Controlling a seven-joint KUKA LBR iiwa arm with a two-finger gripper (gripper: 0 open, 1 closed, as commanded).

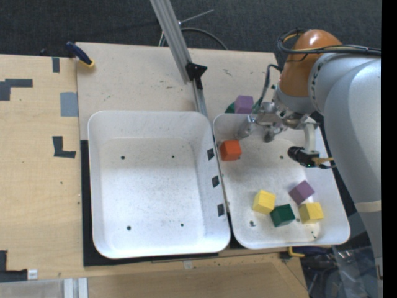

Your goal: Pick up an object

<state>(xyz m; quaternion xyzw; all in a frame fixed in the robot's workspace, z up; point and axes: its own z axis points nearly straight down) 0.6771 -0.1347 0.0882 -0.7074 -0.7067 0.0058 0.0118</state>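
Observation:
My gripper (259, 131) hangs over the far end of the right bin (329, 228), open with nothing between its fingers. A purple cube (244, 103) sits just beyond it at the bin's far rim, and a green block (230, 108) is partly hidden behind that cube. To the gripper's lower left, an orange cube (231, 149) lies by the bin's left wall. In the near part of the bin lie a yellow cube (264, 201), a dark green cube (283, 215), another yellow cube (311, 212) and a second purple cube (302, 191).
The left bin (99, 166) stands beside the right one, sharing a middle rim. A slanted metal rail (170, 27) runs down to the bins' far junction. A blue and yellow tool (80, 53) lies on the bench at the far left.

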